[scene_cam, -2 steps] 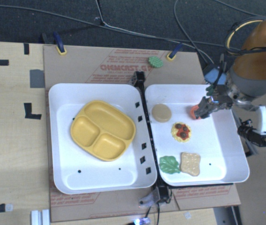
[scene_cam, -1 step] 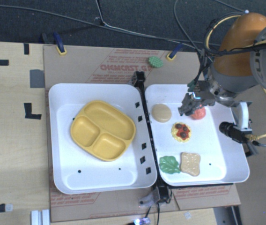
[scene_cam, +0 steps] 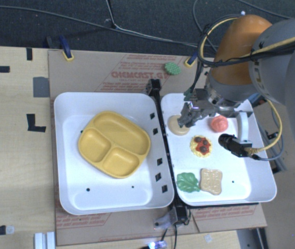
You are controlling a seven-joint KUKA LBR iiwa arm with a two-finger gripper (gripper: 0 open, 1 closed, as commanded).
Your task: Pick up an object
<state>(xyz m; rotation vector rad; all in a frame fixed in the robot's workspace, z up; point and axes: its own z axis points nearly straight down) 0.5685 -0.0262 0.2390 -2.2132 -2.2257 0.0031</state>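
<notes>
The grey arm's two-finger gripper (scene_cam: 188, 115) hangs low over the right white bin (scene_cam: 259, 191), right above a round tan biscuit-like piece (scene_cam: 177, 126) by the bin's left wall; how its jaws stand, I cannot tell. Nearby lie a red tomato-like ball (scene_cam: 219, 123), a small yellow pizza-like disc with red topping (scene_cam: 201, 146), a green leaf piece (scene_cam: 187, 182) and a tan toast slice (scene_cam: 211, 181). Left bin (scene_cam: 69, 191): a yellow three-compartment plastic tray (scene_cam: 114, 144)
</notes>
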